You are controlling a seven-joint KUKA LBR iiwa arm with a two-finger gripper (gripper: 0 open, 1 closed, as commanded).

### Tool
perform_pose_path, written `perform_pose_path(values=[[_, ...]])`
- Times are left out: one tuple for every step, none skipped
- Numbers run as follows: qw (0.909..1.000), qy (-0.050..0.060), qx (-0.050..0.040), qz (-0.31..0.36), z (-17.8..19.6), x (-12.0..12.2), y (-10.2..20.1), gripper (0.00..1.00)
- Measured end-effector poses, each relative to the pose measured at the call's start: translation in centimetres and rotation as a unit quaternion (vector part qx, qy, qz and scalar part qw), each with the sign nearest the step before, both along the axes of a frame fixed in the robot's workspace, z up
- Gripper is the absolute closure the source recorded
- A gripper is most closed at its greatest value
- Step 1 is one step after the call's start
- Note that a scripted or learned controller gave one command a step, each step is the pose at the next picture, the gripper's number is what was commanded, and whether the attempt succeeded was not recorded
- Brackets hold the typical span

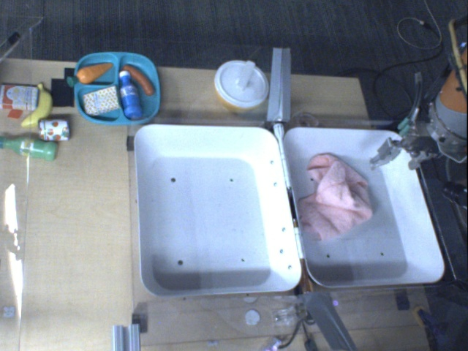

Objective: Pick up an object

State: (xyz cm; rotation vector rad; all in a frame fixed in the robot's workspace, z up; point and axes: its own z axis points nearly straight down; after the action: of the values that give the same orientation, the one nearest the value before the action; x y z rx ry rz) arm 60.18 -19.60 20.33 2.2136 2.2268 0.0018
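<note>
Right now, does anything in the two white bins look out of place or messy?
Nothing looks spilled or damaged. The crumpled pink cloth lies bunched in a heap in the right white bin, not flat. The hand hangs above that bin's upper right corner.

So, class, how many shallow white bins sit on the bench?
2. The left bin sits mid-bench; the right bin beside it holds a pink cloth.

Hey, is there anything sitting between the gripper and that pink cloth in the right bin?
Nothing visible stands in the way. The gripper is at the right bin's upper right corner, and the pink cloth lies crumpled to its lower left with bare white bin floor between them.
</note>
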Motion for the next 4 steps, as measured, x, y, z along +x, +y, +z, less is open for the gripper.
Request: perform_pose_path(values=[[0.9992,-0.002,-0.0003,0.040,-10.9,-0.7,1.6,0.00],[0.9998,-0.002,-0.0009,-0.018,-0.1,3.4,0.2,0.00],[0.9999,-0.003,-0.0007,0.013,-10.7,-0.5,0.4,0.00],[0.9873,-0.006,-0.0028,0.159,-11.2,-1.2,3.6,0.00]])
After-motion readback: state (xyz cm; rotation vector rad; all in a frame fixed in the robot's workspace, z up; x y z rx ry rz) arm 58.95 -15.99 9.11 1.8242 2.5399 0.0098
